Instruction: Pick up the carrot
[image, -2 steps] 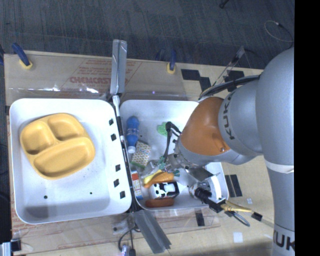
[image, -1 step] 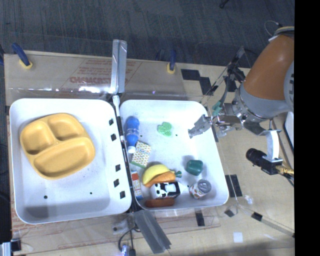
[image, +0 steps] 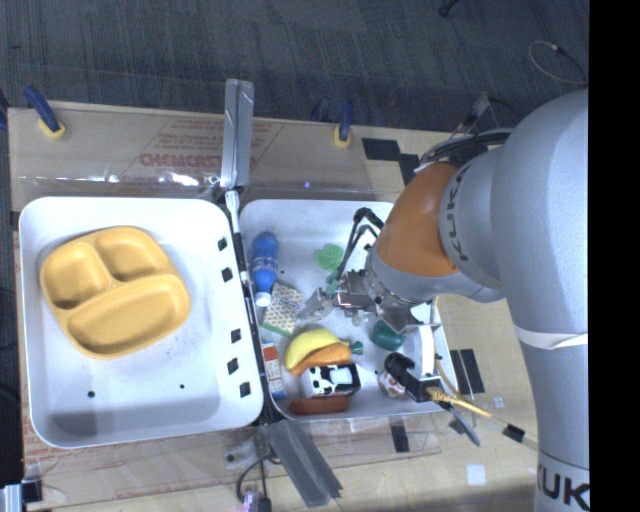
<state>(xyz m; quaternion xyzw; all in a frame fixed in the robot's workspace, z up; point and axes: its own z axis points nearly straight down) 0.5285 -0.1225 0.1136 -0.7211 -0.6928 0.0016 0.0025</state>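
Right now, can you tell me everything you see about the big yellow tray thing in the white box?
The yellow divided plate looks like smooth, shiny plastic. It has rounded edges and three hollows: two small ones at the far end, one long one nearer the camera. It lies flat, right side up, turned at a slant, in the upper part of the left white bin. It rests on the bin's floor, and nothing else touches it. Its hollows look bare.
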